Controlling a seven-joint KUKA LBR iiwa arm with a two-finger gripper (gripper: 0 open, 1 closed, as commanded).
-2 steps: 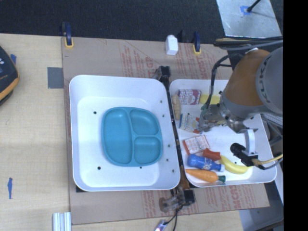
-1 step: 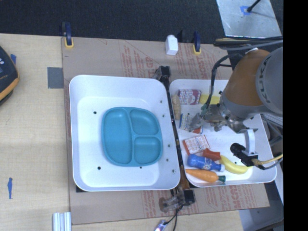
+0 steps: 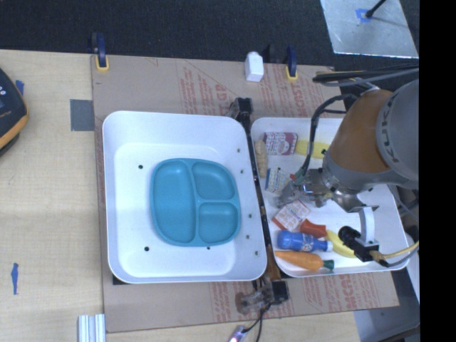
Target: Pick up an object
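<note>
The gripper (image 3: 298, 188) is lowered into the right bin (image 3: 396, 204), among the clutter at its middle; whether it is wide or narrow cannot be told. A small printed packet (image 3: 292, 213) is seen just below it, nothing visibly held. Further out, a blue bottle (image 3: 303, 242) is laid flat beside a red piece (image 3: 312, 228), with a toy carrot (image 3: 305, 261) along the near rim and a yellow banana-like item (image 3: 340, 244) to the right. A red-labelled pouch (image 3: 280, 143) is lodged at the far end. In the left bin (image 3: 121, 191), a blue three-compartment plate (image 3: 195, 201) is centred, its compartments bare.
</note>
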